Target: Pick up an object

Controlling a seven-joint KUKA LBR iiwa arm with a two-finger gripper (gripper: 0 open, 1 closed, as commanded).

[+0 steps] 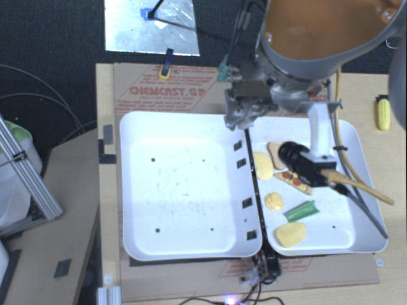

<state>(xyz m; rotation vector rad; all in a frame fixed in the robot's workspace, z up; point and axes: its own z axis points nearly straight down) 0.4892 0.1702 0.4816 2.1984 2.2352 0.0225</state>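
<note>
The right bin (356, 234) holds several toy food pieces: a yellow oval (262, 165), a tan piece (276, 154), a flat red-and-yellow slice (294, 180), a small yellow lump (274, 201), a green stick (300, 211) and a yellow lemon-like piece (290, 234). My gripper (239, 118) hangs over the far end of the divider between the two bins, above and to the left of the food pieces. It is apart from all of them, and nothing shows between its jaws.
The left bin (178, 189) lies beside the right one, with black clips (241, 164) along the shared wall. Both sit on brown cardboard (165, 91). A yellow object (383, 113) lies on the bench at far right. A metal sheet (151, 18) lies behind.
</note>
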